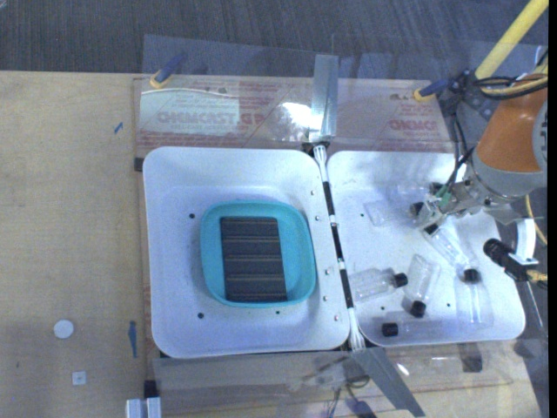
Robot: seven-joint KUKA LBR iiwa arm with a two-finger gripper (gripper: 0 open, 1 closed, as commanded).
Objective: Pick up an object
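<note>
Your pickable objects all lie in the right bin (365,168): several small clear plastic bottles with black caps, scattered over its white floor. One clear bottle (376,282) lies on its side near the bin's left wall, its cap pointing right. Just beside it to the right a second bottle (420,279) lies tilted, cap toward the near edge. A loose black cap (389,329) sits close to the near rim, and another black cap (471,276) rests farther right. A further bottle (444,244) lies slanted just below the arm's tip, and more clear pieces toward the far side of the bin are too faint for you to make out.

The gripper (432,212) is low over the far right part of this bin, near the slanted bottle. You cannot tell whether it is spread or closed, and nothing can be seen held in it. Above it you see the arm's orange band (512,139) coming in from the right.

The left bin (174,181) holds a teal tray (213,259), roughly centred, and in that tray rests a dark ribbed block (252,258) lying flat.

Both bins sit touching side by side on the table (61,190). A small white disc (63,328) lies on the table well apart from the bins, to the left.
</note>
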